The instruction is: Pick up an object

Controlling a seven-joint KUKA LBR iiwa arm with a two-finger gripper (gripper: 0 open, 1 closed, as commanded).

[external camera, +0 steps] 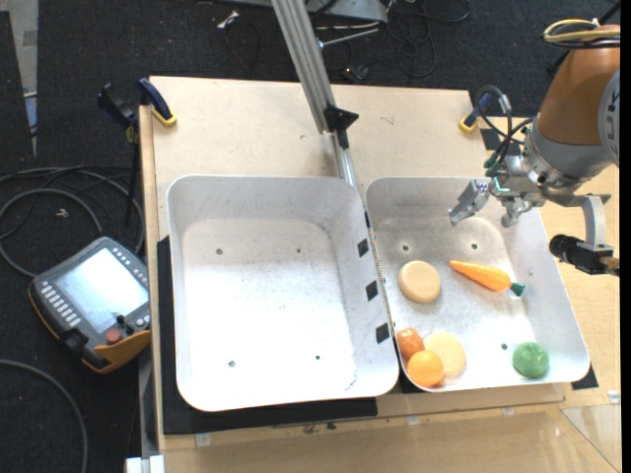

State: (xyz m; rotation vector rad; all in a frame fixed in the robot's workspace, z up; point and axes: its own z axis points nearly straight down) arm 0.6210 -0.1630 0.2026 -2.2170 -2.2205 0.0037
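The pincer is hanging over the far end of the right bin, its two fingers spread apart with nothing between them and touching none of the objects. The grey arm, with its orange band above the wrist, is reaching in from the right side of the camera view, its wrist tilting down and to the left so the fingers are pointing toward the bin floor.

Inside the right bin, an orange carrot with a small green tip is lying nearest the pincer, a little toward the viewer. A round cream disc is sitting just left of the carrot. At the near end, a small reddish-orange piece, an orange ball and a pale round object are clustering together, touching. A green ball is resting apart in the near right corner.

The left bin is lying beside it on the worktop. A handheld control pendant is lying on the floor to the left.
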